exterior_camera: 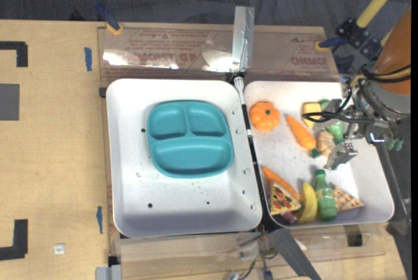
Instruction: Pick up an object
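the gripper [341, 156] hangs over the right bin [379, 203] near the carrot [301, 132], nothing is picked yet, and i cannot tell its state.

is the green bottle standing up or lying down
Lying down: the green bottle lies lengthwise on the right bin's floor beside the banana.

Single fixed camera above bench, looking down at slant on both bins [124, 161]; arm [392, 76] enters right.
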Controlling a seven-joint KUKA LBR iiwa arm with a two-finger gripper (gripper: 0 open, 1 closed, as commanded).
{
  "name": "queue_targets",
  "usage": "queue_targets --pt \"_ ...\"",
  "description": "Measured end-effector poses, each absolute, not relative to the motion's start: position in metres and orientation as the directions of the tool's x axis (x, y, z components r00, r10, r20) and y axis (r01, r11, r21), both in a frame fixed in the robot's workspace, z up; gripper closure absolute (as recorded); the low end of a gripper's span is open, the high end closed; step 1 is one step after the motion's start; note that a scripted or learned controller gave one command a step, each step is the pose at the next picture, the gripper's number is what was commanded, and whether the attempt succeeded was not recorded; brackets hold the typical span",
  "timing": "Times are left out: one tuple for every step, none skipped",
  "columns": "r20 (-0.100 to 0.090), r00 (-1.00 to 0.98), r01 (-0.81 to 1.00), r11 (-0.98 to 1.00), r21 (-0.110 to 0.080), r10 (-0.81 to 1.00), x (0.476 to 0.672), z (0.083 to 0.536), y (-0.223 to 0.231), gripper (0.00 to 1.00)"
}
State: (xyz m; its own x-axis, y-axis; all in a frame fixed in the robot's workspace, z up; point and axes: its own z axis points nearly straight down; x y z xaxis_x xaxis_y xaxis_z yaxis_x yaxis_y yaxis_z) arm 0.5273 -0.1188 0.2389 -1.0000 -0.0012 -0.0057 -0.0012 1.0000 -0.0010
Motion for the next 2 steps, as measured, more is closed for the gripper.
queue_targets --pt "-0.008 -0.997 0.082 0.997 0.0 0.082 0.558 0.093 -0.129 0.0" --pt "-0.012 -0.999 -0.036 0.999 -0.005 -0.036 0.49 0.089 -0.183 0.0"
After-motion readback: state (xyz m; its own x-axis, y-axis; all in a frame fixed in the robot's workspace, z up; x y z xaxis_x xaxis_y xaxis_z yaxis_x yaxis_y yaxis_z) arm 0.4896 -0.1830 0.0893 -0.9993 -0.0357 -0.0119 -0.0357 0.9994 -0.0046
